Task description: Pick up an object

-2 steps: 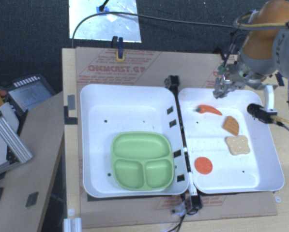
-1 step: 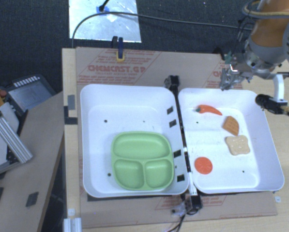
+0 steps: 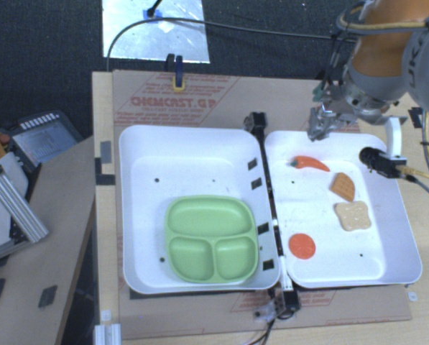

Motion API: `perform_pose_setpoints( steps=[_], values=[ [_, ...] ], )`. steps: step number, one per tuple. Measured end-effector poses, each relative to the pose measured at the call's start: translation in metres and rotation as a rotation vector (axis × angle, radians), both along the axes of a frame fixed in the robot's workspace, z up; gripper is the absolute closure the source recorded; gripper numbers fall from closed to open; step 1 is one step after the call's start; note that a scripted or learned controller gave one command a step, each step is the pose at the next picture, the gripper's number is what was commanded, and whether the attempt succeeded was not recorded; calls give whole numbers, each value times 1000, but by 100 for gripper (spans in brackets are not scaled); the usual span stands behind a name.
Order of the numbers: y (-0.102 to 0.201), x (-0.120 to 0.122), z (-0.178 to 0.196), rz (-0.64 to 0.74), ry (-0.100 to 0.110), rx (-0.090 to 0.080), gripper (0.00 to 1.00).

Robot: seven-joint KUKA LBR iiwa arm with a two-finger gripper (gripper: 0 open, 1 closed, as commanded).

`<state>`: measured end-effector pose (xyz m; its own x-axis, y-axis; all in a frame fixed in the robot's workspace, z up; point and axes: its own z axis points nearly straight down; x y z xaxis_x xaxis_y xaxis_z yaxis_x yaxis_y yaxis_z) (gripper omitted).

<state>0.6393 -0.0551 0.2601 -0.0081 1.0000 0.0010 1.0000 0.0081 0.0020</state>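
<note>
Overhead, tool (image 3: 320,129) at right bin (image 3: 394,207) far rim

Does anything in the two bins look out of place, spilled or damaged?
Nothing stands out. The green three-compartment plastic tray lies flat in the left white bin. The orange carrot-shaped toy, brown wedge, pale toast-shaped slice and red-orange disc lie apart in the right white bin.

Open floor between carrot (image 3: 312,164) and tomato (image 3: 302,246)
</note>
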Motion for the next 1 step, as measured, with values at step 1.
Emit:
perform_pose_setpoints(
  steps=[1],
  values=[
    [40,-33,-9,-1,3,0,100]
  ],
)
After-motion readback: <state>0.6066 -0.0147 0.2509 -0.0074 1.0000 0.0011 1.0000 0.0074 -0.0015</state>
